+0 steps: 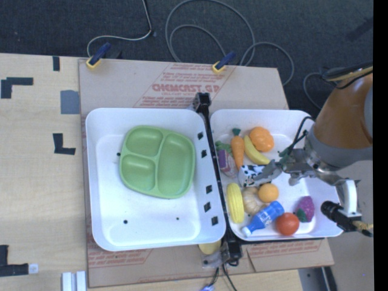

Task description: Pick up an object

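The right bin (303, 119) holds several toy foods. Among them are an orange (262, 138), a banana (255, 153), a carrot (237, 151), a black-and-white cow figure (249, 175), a small orange ball (268, 193), a yellow corn cob (235, 202), a blue bottle (264, 217), a red tomato (287, 224) and a purple grape bunch (305, 208). My gripper (270, 170) reaches in from the right. It hangs low over the bin's middle, just right of the cow figure and above the orange ball. I see nothing held in it.
The left bin (100, 180) holds a green divided plate (157, 162). A black divider (209, 162) runs between the bins. My grey and orange arm (342, 132) covers the right bin's right edge. Cables (206, 23) loop on the dark floor behind the bench.
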